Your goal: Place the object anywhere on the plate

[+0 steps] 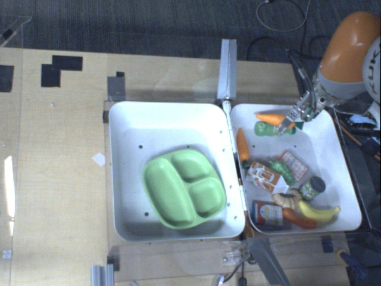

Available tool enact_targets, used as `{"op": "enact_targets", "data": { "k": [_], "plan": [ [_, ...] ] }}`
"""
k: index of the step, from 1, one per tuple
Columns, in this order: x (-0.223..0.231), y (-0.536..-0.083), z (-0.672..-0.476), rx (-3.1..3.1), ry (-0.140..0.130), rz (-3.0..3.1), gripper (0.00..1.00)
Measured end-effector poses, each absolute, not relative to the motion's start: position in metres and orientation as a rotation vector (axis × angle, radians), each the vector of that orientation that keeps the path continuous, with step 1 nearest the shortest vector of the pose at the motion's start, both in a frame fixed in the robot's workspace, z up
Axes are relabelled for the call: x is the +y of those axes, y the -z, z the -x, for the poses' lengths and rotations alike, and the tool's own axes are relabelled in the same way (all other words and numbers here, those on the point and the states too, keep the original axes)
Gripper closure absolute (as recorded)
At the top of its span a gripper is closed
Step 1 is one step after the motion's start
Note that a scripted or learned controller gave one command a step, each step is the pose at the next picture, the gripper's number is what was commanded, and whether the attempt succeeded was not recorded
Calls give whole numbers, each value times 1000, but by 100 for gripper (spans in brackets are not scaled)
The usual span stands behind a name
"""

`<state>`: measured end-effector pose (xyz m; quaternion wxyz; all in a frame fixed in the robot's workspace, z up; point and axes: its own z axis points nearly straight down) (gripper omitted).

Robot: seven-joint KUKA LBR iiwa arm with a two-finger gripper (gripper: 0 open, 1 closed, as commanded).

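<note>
1. The grey arm (351,52) with its orange band leans in from the right, over the far corner of the right bin (345,159).
2. Its gripper (296,119) sits low at the far end of that bin, with the fingers pointing down and to the left.
3. A carrot with a green top (269,123) lies right at the fingertips, the orange part just beside them and the green part touching or nearly so.
4. From where I stand I cannot tell whether the fingers are spread or closed, nor whether the carrot sits between them.
5. The green plate (184,186), with three compartments, rests in the left bin (128,177), well apart from the gripper.
6. A second carrot (242,146) lies along the right bin's left wall.
7. Nearer the front of that bin are a small carton (263,176), a printed card (293,165), a can (312,187) and a banana (318,210).
8. Both bins stand on the pale wooden worktop (53,159).
</note>
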<state>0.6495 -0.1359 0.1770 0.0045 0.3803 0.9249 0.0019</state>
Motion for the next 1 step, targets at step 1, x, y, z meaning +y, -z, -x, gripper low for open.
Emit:
{"op": "enact_targets", "data": {
  "k": [1],
  "plan": [
    [-43,-187,-652,2804,12,-1409,100]
  ]
}}
